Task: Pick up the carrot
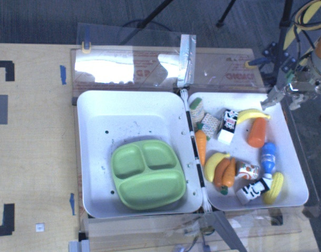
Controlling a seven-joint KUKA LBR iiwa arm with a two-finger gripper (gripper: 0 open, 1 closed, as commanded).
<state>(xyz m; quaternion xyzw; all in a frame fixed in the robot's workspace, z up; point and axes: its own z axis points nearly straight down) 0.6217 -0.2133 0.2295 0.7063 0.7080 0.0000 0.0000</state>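
Carrot (201, 146), slim and orange, lies along right bin's (294, 140) left wall; pincer (286, 91) state unclear.

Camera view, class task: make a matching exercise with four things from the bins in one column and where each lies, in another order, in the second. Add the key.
Things
1. carrot
2. green plate
3. blue bottle
4. gripper

Places
A. middle of the left bin
B. above the right bin's far right corner
C. right bin, against the divider
D. right bin, right side

Pairs: 1-C, 2-A, 3-D, 4-B
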